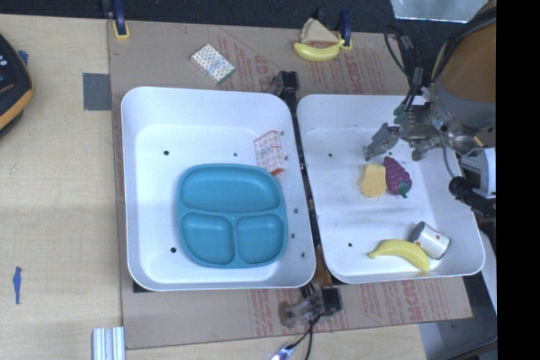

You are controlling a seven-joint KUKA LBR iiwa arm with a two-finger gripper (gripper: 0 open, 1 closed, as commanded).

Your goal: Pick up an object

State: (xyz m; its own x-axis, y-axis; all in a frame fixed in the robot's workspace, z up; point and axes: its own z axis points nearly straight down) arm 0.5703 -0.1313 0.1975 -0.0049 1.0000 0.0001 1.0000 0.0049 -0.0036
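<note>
Two white bins [135, 181] sit on brown cardboard [169, 55] over a pale wood bench [51, 223], and the left one carries a teal-blue tray [230, 213] plus a red-and-white packet [270, 151]. In the right bin there's a yellow banana [398, 254], a yellow corn piece [372, 180], purple grapes [396, 176] and a white can [431, 241]. The arm [468, 67] shows orange over grey, and up top sit a second yellow banana [316, 51] and a green-dotted white packet [212, 62].

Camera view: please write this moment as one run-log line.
end effector: open, over right bin | nearest: purple grapes, corn | holding: nothing
</note>
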